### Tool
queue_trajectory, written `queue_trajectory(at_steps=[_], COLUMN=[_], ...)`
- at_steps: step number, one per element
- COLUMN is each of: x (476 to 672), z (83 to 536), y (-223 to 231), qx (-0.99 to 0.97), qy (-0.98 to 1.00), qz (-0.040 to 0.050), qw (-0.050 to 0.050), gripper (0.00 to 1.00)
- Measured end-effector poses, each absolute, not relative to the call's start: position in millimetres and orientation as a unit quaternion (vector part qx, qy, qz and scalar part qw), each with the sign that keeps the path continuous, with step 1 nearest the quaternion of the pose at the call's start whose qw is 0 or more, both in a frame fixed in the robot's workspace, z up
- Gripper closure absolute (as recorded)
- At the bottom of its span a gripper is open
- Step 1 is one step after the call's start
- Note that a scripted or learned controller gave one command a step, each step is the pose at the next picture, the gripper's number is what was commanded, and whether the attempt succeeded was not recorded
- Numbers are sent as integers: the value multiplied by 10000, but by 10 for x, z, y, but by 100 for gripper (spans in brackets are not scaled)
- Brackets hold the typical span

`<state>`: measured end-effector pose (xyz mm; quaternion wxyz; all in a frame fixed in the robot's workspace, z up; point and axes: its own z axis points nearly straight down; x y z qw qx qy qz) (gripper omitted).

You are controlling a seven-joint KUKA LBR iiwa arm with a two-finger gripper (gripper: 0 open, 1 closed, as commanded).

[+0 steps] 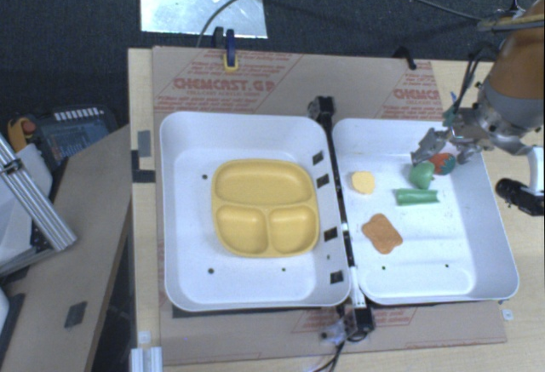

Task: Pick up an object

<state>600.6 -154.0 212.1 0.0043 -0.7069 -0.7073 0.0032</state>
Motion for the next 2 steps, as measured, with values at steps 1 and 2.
queue_trajectory(at_steps=[1,2], x=[6033,5984], z=[2189,1572], y=[-1537,-1530], qx=[-7060,-7067], qy=[-7082,-7075], qz=[-3,10], qw=[-5,15], gripper=[0,0])
